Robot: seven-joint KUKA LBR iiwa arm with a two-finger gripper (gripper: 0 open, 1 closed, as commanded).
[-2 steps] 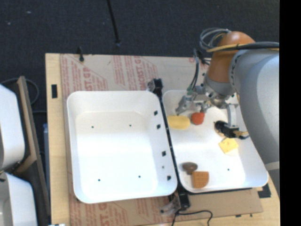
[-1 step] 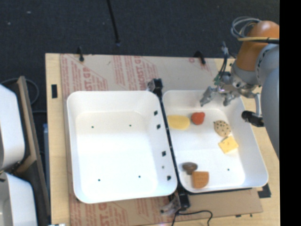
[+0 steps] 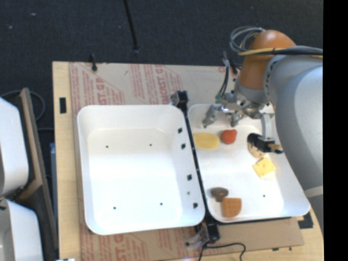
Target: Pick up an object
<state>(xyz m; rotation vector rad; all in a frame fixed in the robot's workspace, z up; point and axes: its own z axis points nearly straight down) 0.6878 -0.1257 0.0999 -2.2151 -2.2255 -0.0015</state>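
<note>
While the gripper hangs over the right bin, its jaws stand apart.
Yellow oval and red piece lie just beside it; brown lump well apart.

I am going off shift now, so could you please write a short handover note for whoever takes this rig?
Gripper: open, holding nothing, over the far end of the right white bin.
In that bin: pale yellow oval piece and small red round piece side by side near the gripper; yellow cube, brown lump and orange block nearer the front.
Done: nothing lifted.
Left: the whole pick.
</note>
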